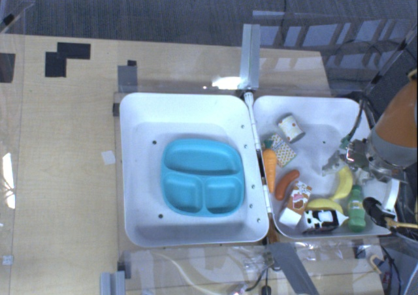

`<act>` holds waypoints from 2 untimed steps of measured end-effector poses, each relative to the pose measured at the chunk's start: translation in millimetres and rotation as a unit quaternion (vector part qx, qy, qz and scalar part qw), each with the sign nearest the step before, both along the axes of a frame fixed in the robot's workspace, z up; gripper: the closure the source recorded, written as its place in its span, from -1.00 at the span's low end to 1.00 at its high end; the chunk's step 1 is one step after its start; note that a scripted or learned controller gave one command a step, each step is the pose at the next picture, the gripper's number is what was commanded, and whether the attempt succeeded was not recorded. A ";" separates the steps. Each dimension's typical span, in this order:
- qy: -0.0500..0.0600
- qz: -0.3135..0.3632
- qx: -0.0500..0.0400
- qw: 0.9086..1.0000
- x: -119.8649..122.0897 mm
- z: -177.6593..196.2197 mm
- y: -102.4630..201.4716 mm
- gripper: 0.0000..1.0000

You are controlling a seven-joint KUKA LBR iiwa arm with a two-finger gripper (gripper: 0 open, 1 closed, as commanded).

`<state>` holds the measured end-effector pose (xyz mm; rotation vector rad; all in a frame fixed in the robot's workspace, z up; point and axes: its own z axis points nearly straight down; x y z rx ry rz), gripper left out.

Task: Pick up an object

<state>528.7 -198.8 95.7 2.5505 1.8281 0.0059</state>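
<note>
Pick not yet made; nothing is seen lifted.
Left bin [137, 156] is taken up by a blue divided tray [201, 176]. Right bin [313, 108] carries the candidates: banana [342, 183] near the right edge, sausage [286, 184] mid-bin, carrot [269, 168] along the left wall, green bottle [354, 212] and cow toy [321, 219] at the front edge. Gripper [349, 155] is placed low by the banana; claw state cannot be told, no object is seen gripped.

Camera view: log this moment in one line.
gripper: over right white bin | beside yellow banana | nothing visibly held | blue divided tray: left bin
</note>
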 end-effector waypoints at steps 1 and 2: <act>-0.002 0.001 0.000 1.000 1.8 11.1 0.5 1.00; 0.000 0.017 0.000 1.000 17.2 90.7 33.1 1.00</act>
